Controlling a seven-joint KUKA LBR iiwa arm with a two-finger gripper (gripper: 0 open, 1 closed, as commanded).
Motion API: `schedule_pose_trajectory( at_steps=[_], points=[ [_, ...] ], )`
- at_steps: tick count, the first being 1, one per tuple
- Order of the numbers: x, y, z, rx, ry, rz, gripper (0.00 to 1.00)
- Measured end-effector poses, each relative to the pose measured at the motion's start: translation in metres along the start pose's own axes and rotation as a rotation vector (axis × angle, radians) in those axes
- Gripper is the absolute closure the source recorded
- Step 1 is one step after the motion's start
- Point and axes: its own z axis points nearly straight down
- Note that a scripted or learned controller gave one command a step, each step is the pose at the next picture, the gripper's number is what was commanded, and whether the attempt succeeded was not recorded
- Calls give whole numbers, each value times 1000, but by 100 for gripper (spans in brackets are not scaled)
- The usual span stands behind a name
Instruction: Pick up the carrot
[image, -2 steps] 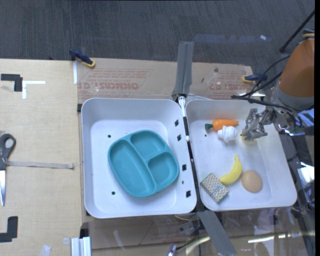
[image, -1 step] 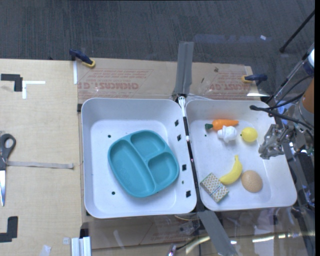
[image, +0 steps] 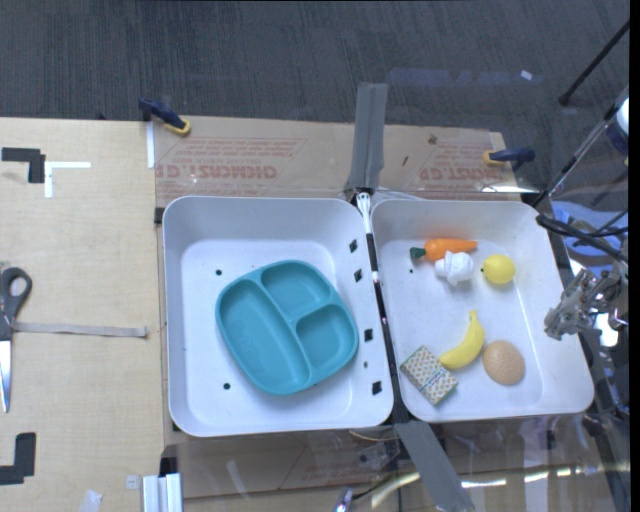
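Camera view: the left bin (image: 180, 300) holds a teal divided plate (image: 287, 326). In the right bin (image: 545, 400) the carrot (image: 449, 247) lies near the far wall, touching a white toy (image: 456, 267), bare floor on its left. The hand (image: 570, 312) sits at the right rim; its grip cannot be told.

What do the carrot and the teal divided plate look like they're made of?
Carrot: probably moulded plastic, a toy; flat, even orange with a green tip, smooth.
Teal divided plate: likely plastic or silicone; single even colour, rounded moulded compartments, soft matte sheen. Neither is certain from this view.
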Motion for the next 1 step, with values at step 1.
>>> schedule_pose_trajectory(
  at_steps=[1],
  points=[
    [30, 46, -52, 0, -3, 226, 100]
  ],
)
